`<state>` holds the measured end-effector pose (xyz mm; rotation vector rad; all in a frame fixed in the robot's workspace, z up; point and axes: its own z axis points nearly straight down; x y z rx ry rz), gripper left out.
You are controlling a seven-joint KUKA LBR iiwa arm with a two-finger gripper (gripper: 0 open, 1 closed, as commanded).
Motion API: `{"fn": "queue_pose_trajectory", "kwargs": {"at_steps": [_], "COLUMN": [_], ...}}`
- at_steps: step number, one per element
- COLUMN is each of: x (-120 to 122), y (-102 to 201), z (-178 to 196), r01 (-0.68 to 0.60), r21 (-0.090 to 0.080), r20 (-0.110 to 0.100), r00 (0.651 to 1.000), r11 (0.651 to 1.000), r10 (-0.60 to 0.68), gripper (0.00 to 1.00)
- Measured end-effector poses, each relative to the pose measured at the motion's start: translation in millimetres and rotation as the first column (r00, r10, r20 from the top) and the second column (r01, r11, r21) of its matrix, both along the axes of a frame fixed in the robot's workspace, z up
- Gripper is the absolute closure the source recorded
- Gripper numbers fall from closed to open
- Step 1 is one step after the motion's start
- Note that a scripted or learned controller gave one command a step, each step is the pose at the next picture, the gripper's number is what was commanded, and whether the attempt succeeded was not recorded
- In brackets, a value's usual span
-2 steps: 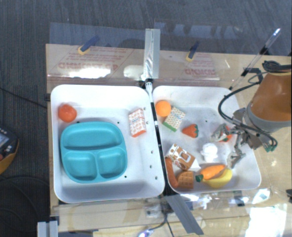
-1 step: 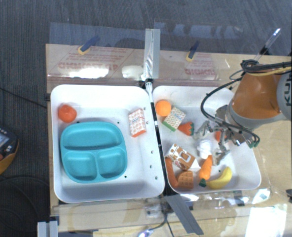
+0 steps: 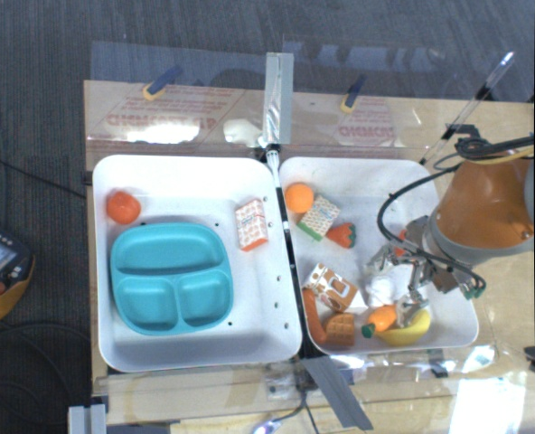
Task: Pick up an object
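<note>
My gripper (image 3: 396, 280) is down in the right bin (image 3: 376, 174), at its front right, and it is open. A small white object (image 3: 379, 290) lies just under it, between the spread fingers (image 3: 418, 294), and is partly hidden by them. Right in front of the gripper lie an orange carrot (image 3: 382, 318) and a yellow banana (image 3: 406, 329). To its left is a patterned brown-and-white box (image 3: 329, 287). Nothing is lifted off the bin floor.
The right bin also holds an orange ball (image 3: 298, 197), a green-and-white box (image 3: 317, 217), a strawberry (image 3: 341, 235), a red sausage (image 3: 312, 316) and a brown block (image 3: 339, 327). In the left bin (image 3: 159, 355) are a teal divided plate (image 3: 170, 276), an orange fruit (image 3: 123, 206) and a small carton (image 3: 251, 224).
</note>
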<state>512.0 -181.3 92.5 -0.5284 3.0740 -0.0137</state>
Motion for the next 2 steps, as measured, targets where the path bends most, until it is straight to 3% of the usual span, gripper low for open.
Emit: {"fn": "queue_pose_trajectory", "kwargs": {"at_steps": [1,2], "x": [77,97], "y": [24,84], "z": [-2,-2], "r01": [-0.052,0.024], "r21": [0.000,0.005], "r20": [-0.007,-0.009], "r00": [0.999,1.000], "r11": [0.999,1.000], "r10": [0.052,-0.024], "gripper": [0.00,0.00]}}
